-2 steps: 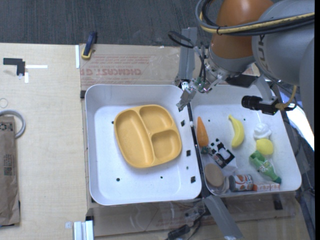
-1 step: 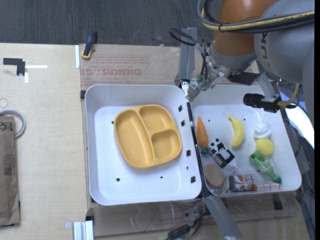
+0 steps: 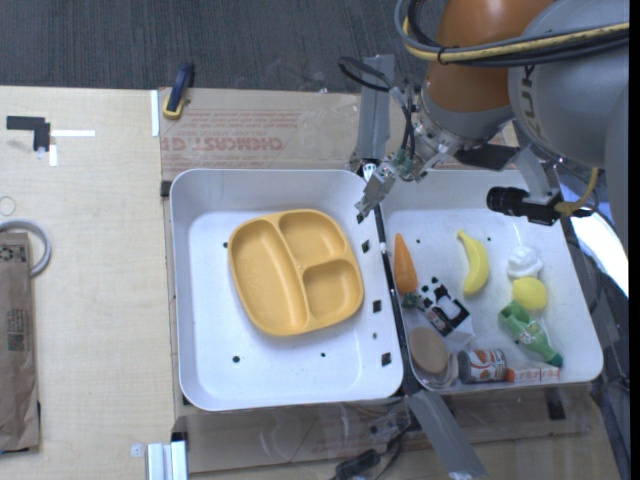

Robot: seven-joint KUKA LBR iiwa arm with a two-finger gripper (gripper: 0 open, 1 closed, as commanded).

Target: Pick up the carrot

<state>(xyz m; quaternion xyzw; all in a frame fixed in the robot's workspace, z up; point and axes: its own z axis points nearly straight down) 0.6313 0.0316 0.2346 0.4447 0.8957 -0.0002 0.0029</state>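
Yellow plate (image 3: 296, 271) in left bin (image 3: 190, 298) — banana (image 3: 474, 263), lemon (image 3: 530, 294) (right bin).

Orange carrot (image 3: 403, 264) lying lengthwise, right bin's left edge.

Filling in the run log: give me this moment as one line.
phase: approach | pincer: above bins' shared rim, holding nothing | carrot: lying in right bin near left wall, untouched | yellow plate: left bin

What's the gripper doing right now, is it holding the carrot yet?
Gripper: above the bins' far edge, fingers' state cannot be told. Carrot lies in the right bin, not held.
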